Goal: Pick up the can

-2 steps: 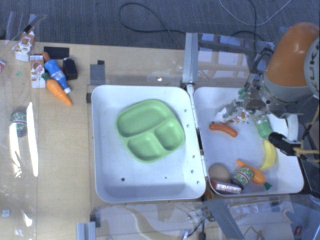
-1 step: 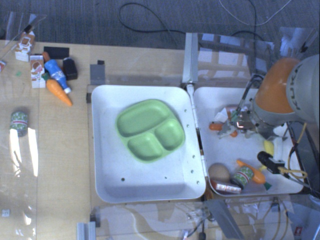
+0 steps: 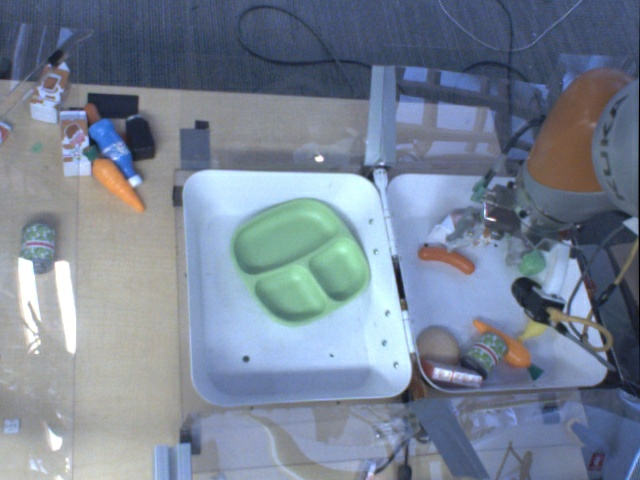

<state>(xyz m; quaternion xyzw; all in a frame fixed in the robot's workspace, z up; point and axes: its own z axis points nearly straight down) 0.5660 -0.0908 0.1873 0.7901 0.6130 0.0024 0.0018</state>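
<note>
From the overhead camera, the tool (image 3: 497, 211) hangs over the right bin (image 3: 420, 268); whether it is apart or together I cannot tell. The can (image 3: 488, 351) lies below it toward the bin's near edge, tipped, long axis slanting up-right, wedged against the toy carrot (image 3: 510, 346). Crowding neighbours could spoil a grasp.

One fixed camera, mounted above the bench (image 3: 100, 298), looking down at a slant. Frame takes in both bins (image 3: 200, 368), bench to their left, floor beyond. Arm (image 3: 585, 143) enters from the right. Moderate distance.
</note>
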